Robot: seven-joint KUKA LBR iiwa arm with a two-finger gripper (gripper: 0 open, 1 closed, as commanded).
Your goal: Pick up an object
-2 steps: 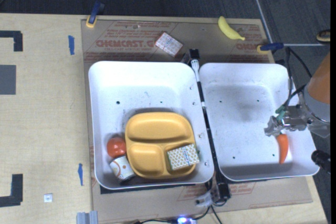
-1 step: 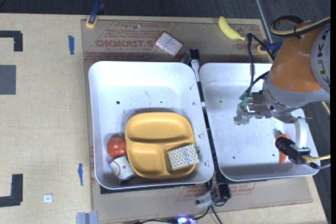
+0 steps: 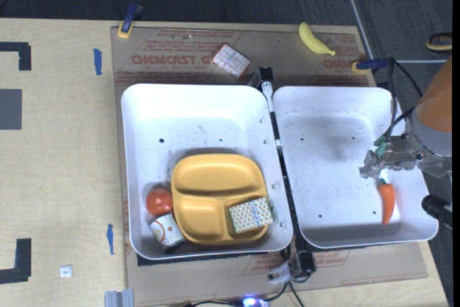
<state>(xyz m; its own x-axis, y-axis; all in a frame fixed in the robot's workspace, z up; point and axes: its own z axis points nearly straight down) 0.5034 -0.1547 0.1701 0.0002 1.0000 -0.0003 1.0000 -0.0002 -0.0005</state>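
Two bins sat before me. In the right bin my gripper hovered just above the orange carrot lying near the right wall; I couldn't tell its state. A yellow tray filled the left bin.

A tray lay in the left bin, a carrot at the right bin's lower right, a banana behind it.
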